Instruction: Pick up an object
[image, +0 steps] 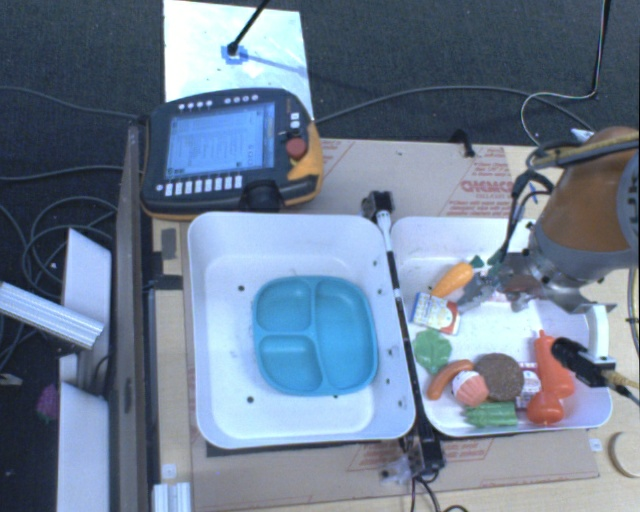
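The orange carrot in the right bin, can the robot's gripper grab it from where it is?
Probably yes. The gripper hangs right beside the orange carrot, and nothing lies on top of it. A small white packet sits just below, close but apart.

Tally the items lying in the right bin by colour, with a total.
Orange: 3 (carrot-like piece, bottle, sausage-shaped piece)
Green: 2 (rounded piece, long piece)
Brown: 1 (round patty)
White with red print: 1 (small packet)
Total: 7, though the cluster at the front is tightly packed and may hide more.
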